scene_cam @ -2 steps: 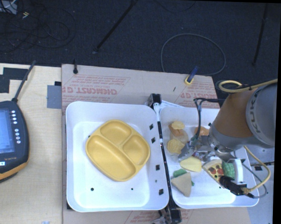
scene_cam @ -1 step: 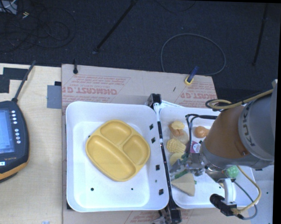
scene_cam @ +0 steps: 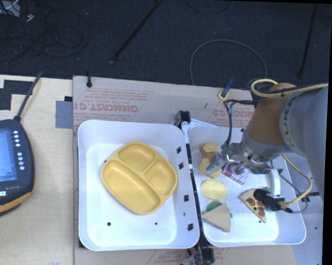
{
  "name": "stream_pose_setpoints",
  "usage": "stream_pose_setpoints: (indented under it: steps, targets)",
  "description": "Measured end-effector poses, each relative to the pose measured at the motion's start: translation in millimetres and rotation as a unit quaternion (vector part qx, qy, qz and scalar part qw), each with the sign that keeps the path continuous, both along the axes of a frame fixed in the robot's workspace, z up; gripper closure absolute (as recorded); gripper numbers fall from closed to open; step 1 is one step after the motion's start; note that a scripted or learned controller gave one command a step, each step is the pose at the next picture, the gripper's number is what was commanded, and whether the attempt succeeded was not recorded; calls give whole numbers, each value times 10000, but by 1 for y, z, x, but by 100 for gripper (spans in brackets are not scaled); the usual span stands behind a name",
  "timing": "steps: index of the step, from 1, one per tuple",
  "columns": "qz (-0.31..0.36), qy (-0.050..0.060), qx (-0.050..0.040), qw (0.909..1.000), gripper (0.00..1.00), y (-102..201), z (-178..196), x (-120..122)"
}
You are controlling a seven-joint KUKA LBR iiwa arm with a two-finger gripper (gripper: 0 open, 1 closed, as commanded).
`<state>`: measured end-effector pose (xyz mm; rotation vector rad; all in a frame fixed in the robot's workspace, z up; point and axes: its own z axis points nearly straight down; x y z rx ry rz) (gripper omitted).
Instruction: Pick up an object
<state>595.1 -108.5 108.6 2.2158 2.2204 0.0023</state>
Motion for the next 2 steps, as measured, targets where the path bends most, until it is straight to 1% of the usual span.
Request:
stream_pose_setpoints:
  steps: [1, 2]
  targets:
    - [8, -2, 12, 10000, 0, 18, -19, 52]
    - [10, 66, 12, 10000, 100, 16, -13, 48]
